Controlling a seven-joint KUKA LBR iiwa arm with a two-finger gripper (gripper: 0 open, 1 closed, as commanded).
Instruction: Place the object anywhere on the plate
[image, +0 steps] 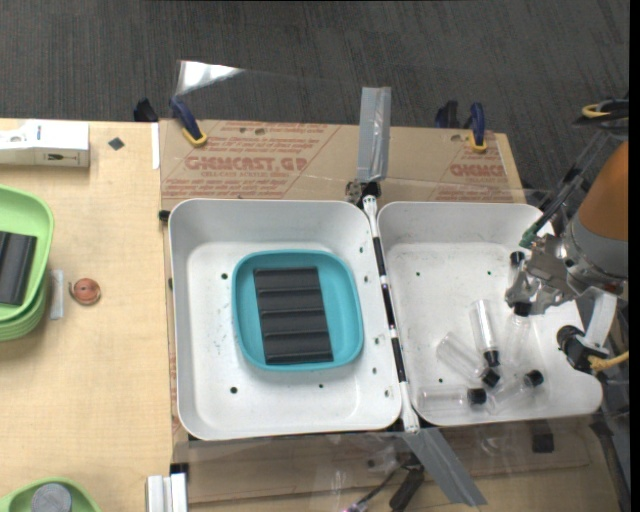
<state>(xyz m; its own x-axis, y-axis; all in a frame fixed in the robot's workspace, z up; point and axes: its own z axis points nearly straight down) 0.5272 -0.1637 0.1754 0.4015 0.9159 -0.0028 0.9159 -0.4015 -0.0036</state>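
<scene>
Nearest the camera, the front of the right bin (560, 405) holds a loose group of clear plastic tubes with black caps (487, 355), lying on their sides close together on the bin floor; their exact number cannot be determined because the clear bodies blend with the white surface. These tubes are judged to be the objects of the task. None of them rests on the plate, so the transfer is not yet done: pick-up, carry across the divider and release all remain. Slightly farther back and to the right, the gripper (524, 290) sits low over the right bin, just beside the upper end of the tube group, below the grey wrist and orange band of the arm (600, 225). Whether its jaws stand wide, narrow or closed on a tube cannot be told from this view, and no tube is visibly seated between them. To the left, the left bin (195, 330) contains the teal plate (245, 300), set roughly at the bin centre. On the plate lies a black ribbed rectangular insert (292, 315). Beyond both bins, a cardboard sheet (260, 160) is clamped along the far edge of the bench.
</scene>
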